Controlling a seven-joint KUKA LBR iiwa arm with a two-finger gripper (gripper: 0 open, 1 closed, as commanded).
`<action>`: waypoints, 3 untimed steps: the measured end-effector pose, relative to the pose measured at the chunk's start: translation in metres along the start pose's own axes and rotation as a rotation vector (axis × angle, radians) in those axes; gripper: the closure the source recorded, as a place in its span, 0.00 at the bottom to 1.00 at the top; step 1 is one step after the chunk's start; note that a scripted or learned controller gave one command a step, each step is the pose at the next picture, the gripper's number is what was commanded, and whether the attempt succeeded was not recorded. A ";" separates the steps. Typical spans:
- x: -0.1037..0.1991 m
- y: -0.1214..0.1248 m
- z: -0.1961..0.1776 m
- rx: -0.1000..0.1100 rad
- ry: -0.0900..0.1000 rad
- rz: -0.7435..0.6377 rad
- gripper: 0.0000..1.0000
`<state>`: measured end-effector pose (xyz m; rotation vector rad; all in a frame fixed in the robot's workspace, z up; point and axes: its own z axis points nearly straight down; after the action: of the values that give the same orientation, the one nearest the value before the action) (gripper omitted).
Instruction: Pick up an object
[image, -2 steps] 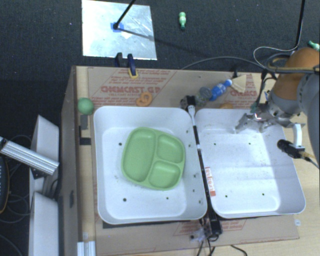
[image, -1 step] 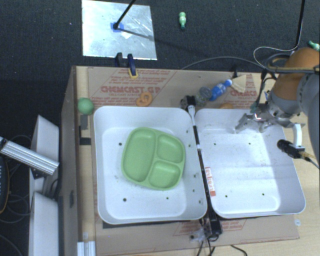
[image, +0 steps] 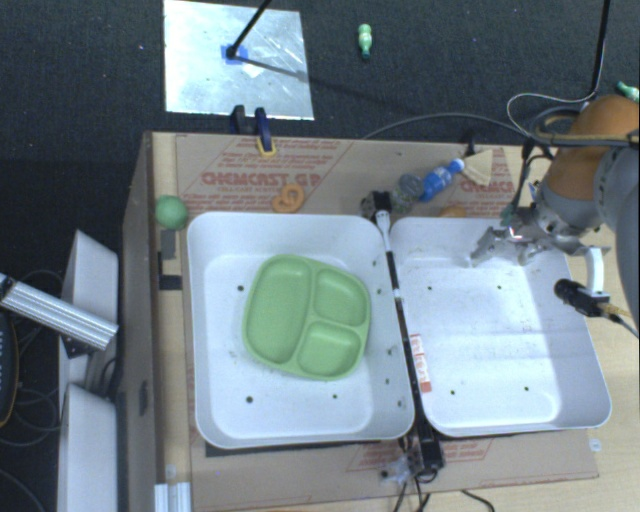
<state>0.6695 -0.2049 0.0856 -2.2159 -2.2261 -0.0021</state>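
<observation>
Camera view, left bin (image: 215, 300): a shallow white tray that holds a green divided plate (image: 305, 316), lying flat near its middle with three compartments facing up.
Camera view, right bin (image: 575, 390): white as well, touching the left bin along the centre seam; its floor shows only small dark dots.
Camera view, arm (image: 590, 165): grey with an orange band, reaching in from the right over the far right corner of the right bin.
Camera view, gripper (image: 503, 245): low over the far edge of the right bin, well apart from the plate; whether its tips are spread or pressed together cannot be told, and nothing shows between them.
Camera view, bench beyond the bins: a blue bottle (image: 438, 181) lies on its side, an orange ring (image: 288, 198) sits near the left bin's far rim, and a green ball (image: 170, 211) rests at the bench's left edge.
</observation>
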 end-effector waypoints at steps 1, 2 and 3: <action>0.005 0.000 0.000 -0.003 -0.003 0.001 0.00; 0.000 0.000 0.000 -0.001 0.001 0.001 0.00; 0.004 0.000 0.000 -0.003 -0.002 0.001 0.00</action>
<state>0.6694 -0.2005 0.0852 -2.2194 -2.2275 -0.0029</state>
